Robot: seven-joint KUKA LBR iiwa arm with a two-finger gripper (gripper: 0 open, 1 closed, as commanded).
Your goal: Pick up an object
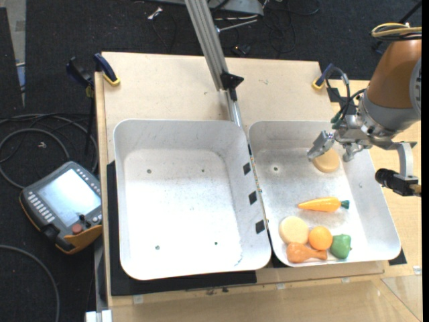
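The end effector (333, 147) is hovering with fingers spread and gripping nothing over the tan disc (327, 163) lying in the right bin (375, 200), so the approach is underway; descending and closing come next.

The bench (201, 86) is viewed by one fixed camera from above, at a slant, from its near edge. Both white bins (181, 193) are framed whole at moderate range, with floor included left of them. The gripper (333, 145) is seen entering from the right.
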